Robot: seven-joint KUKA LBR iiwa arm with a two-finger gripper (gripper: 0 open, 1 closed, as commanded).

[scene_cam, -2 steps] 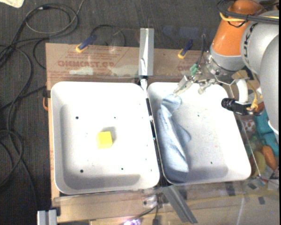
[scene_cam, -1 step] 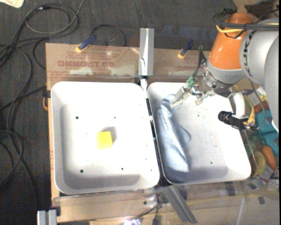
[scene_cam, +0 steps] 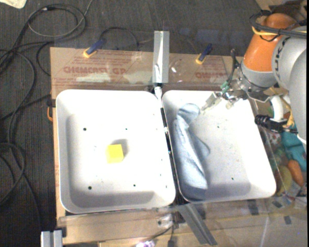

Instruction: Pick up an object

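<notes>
A small yellow block [scene_cam: 115, 153] lies near the middle of the left bin [scene_cam: 72, 107]. A pale blue cloth [scene_cam: 189, 151] is stretched along the left side of the right bin [scene_cam: 247, 153], from its far left corner to its near wall. My gripper [scene_cam: 220, 103] hangs over the far edge of the right bin, just right of the cloth's upper end. Its fingers are open, with nothing between them. The orange band [scene_cam: 261, 48] and grey wrist rise behind it at the upper right.
A metal divider post [scene_cam: 161, 55] stands between the bins at the back. Cardboard [scene_cam: 103, 68] with clamps lies behind the bins. Cables run over the dark floor at the left. Colourful clutter [scene_cam: 291, 158] sits beside the right bin's right wall.
</notes>
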